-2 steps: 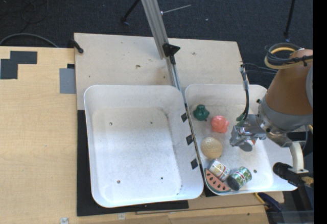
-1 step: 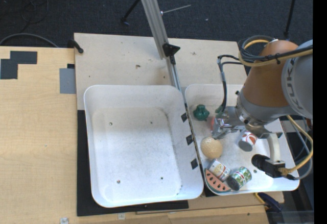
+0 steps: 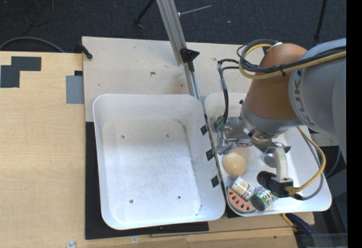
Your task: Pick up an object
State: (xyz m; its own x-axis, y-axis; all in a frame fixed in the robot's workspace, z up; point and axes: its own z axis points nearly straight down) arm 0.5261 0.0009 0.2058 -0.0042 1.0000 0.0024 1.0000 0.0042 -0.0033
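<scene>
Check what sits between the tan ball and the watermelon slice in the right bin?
Camera view: a small labelled can lies between the tan ball and the watermelon slice.

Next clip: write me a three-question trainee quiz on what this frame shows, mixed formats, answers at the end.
1. True or false: the arm is over the left bin.
2. Which bin holds the tan ball? A) left B) right
3. Fill in: the watermelon-slice toy lies near the right bin's ____ edge (near/far).

Key: 1 false; 2 B; 3 near.
</scene>
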